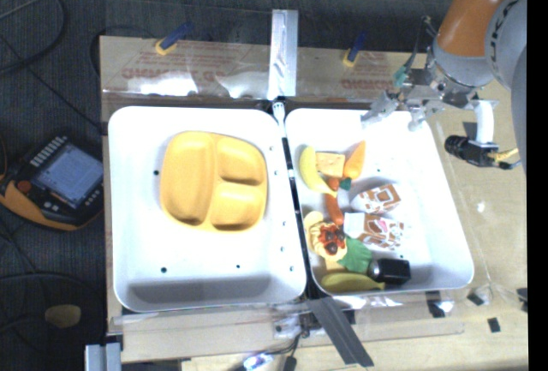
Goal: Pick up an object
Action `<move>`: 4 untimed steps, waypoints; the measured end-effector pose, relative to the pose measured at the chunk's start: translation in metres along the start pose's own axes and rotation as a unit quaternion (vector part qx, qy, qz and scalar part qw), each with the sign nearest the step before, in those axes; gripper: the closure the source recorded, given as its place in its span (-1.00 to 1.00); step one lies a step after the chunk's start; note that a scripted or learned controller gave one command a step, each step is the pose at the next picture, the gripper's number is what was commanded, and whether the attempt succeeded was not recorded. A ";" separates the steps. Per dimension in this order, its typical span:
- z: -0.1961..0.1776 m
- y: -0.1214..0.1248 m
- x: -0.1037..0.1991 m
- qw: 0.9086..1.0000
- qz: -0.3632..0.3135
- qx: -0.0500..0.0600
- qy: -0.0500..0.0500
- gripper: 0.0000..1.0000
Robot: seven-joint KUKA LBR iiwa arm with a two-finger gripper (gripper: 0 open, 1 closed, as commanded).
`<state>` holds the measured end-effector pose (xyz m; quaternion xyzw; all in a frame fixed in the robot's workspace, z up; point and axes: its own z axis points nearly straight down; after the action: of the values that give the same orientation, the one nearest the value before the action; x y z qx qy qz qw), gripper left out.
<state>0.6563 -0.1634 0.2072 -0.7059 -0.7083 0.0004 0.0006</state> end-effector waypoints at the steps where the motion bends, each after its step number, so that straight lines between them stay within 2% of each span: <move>1: 0.114 0.000 0.052 1.000 -0.019 0.000 -0.001 -1.00; 2: 0.056 -0.025 0.020 0.995 0.097 0.000 -0.001 -1.00; 3: 0.116 -0.026 0.057 1.000 0.001 -0.007 0.000 -1.00; 4: 0.098 -0.025 0.017 0.998 0.060 0.000 -0.001 -1.00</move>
<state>0.6310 -0.1467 0.1090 -0.7469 -0.6649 0.0009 0.0003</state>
